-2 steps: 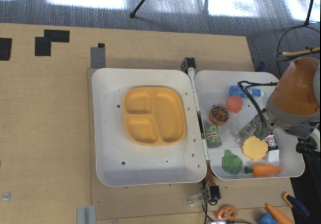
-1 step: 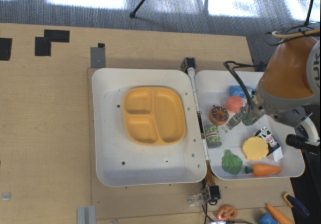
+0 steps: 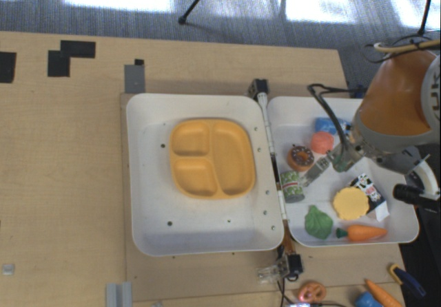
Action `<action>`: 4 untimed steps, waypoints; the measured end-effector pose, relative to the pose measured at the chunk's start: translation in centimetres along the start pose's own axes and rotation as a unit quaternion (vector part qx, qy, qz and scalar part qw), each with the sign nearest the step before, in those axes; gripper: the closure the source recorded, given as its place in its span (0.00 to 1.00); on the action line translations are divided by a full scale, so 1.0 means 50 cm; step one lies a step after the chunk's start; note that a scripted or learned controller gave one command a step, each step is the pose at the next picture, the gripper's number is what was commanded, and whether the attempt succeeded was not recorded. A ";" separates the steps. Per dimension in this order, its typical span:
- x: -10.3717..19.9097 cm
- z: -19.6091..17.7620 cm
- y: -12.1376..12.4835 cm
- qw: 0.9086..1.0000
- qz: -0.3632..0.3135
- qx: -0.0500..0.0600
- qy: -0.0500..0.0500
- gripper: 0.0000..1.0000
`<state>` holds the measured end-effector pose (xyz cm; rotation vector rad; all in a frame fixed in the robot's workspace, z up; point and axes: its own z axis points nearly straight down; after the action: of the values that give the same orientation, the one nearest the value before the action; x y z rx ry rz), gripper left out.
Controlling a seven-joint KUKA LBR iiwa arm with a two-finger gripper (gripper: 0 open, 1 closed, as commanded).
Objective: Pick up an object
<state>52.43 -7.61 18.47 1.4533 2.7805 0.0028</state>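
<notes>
Gripper (image 3: 322,169) is low in the right bin (image 3: 298,107), fingers (image 3: 315,171) pointing toward 8 o'clock; from where I stand I can't tell whether the jaws are open or shut, and nothing shows between them. Closest candidates: the green can (image 3: 292,186) just beside the tips at 8 o'clock, and the brown round piece (image 3: 300,157) near at 10 o'clock. Red ball (image 3: 322,142) sits at 12, touching nothing I can make out. Further out, yellow disc (image 3: 351,203) at 4 o'clock, w/ the black-and-white carton (image 3: 368,190) beside it; green broccoli (image 3: 318,221) and carrot (image 3: 365,233) near the bin's front edge. Left bin (image 3: 148,161) holds the yellow divided plate (image 3: 209,159), well apart. Imo best bet is the can: centre over it, straddle its body, drop fully before closing, then lift straight up. Risk: tips nudge it against the bin wall & it rolls off.
</notes>
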 end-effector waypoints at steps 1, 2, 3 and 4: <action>-0.164 0.072 -0.030 1.000 -0.010 0.001 0.000 0.00; -0.239 0.196 -0.113 1.000 0.031 -0.001 -0.002 0.00; -0.241 0.174 -0.110 1.000 0.030 -0.003 -0.005 1.00; -0.136 -0.033 -0.088 0.986 0.166 0.000 0.000 1.00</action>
<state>52.68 -15.71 20.12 1.8948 2.5009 0.0027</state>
